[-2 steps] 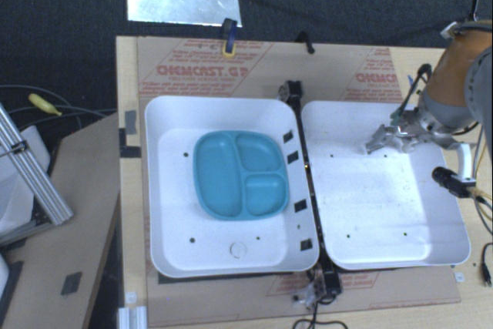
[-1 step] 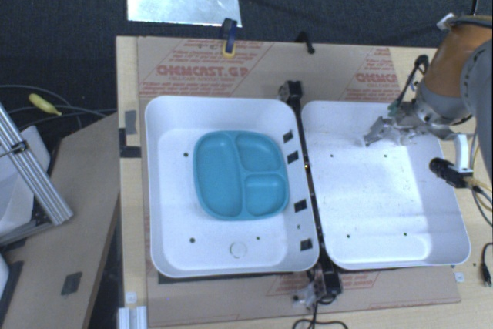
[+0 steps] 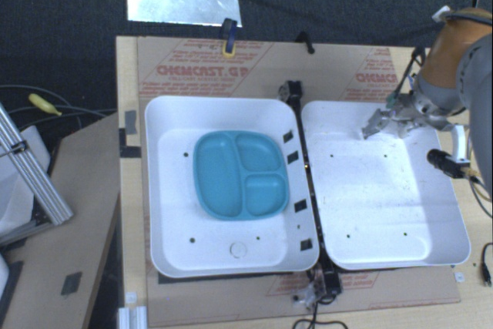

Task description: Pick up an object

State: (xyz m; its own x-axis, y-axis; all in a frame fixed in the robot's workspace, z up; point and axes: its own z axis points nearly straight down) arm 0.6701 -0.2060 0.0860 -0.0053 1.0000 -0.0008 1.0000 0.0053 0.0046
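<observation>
gripper (image 3: 379,124) over right bin (image 3: 385,243) | jaws blurred, cannot tell | blue plate (image 3: 239,173) in left bin (image 3: 166,166)

Bare right bin (image 3: 385,204) floor, blue divided plate (image 3: 240,173) across the left bin (image 3: 173,243).

grey arm (image 3: 474,65), orange band (image 3: 456,42)

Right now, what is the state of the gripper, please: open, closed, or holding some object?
Gripper: over the far part of the right bin; open or closed cannot be told, and no object is seen in it.
</observation>
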